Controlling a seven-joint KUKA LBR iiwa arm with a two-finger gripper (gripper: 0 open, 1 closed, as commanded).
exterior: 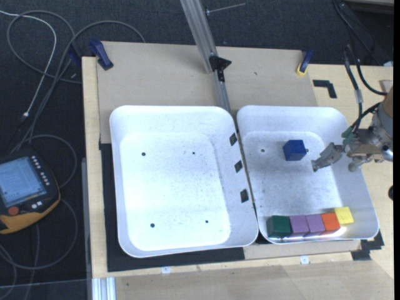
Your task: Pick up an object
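two white bins (125, 120), five small blocks (295, 150), one handheld pendant (24, 191)

No legible text or labels.

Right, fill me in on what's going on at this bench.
A grey robot arm reaches in from the right over the right-hand shallow white bin. Its gripper hovers just right of a small blue cube, apart from it and holding nothing. Along that bin's near edge sits a row of blocks: green, two purple, orange and yellow. The left-hand white bin lies beside it.
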